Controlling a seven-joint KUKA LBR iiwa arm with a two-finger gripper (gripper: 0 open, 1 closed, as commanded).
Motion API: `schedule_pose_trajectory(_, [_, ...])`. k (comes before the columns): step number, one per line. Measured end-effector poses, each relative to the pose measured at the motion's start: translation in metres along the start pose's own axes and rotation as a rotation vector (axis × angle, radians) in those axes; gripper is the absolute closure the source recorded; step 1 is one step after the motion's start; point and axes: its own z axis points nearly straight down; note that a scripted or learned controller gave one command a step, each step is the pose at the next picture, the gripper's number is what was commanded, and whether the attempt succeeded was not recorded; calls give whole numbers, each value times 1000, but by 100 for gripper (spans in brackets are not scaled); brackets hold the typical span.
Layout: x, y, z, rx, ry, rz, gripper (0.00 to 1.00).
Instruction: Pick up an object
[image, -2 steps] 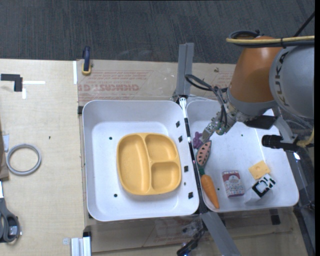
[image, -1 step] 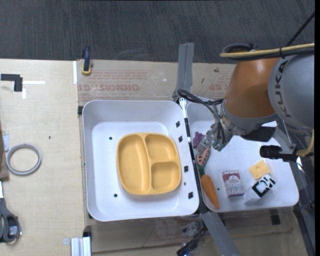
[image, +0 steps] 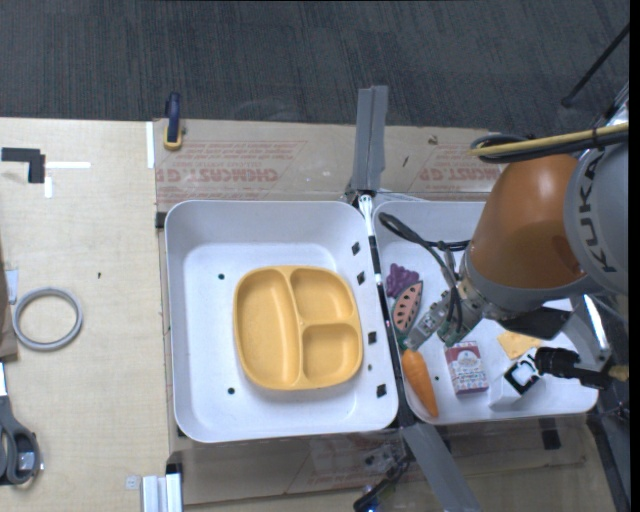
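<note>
Overhead slanted look at a wooden bench holding two shallow white bins side by side. Left bin (image: 190, 330) sits at the centre of the frame and contains a yellow divided plate (image: 297, 327) with three compartments, lying flat in the middle of the bin.

Right bin (image: 590, 398) lies at centre right and is partly covered by the robot arm (image: 530, 235), which is grey with a large orange band and comes in from the right edge. At the arm's lower end, the gripper (image: 440, 322) is low over the left part of this bin; whether it is open or closed cannot be told.

Several small objects lie in the right bin. A purple bunch of grapes (image: 400, 277) and a watermelon slice (image: 406, 306) sit near the bin's left wall, just left of the gripper. An orange carrot (image: 419, 381) lies below them, along the lower left corner. A small red and white box (image: 466, 367) rests just right of the carrot. A yellow cheese wedge (image: 517, 344) lies further right.

On the bench at far left are a grey ring (image: 45, 318) and scissors (image: 17, 450).
</note>
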Motion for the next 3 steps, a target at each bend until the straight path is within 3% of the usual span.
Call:
schedule_pose_trajectory(1, [6,16,0,0,0,-12,100])
schedule_pose_trajectory(2, [-15,-18,1,1,0,358,100])
schedule_pose_trajectory(3, [-15,-17,1,1,0,358,0])
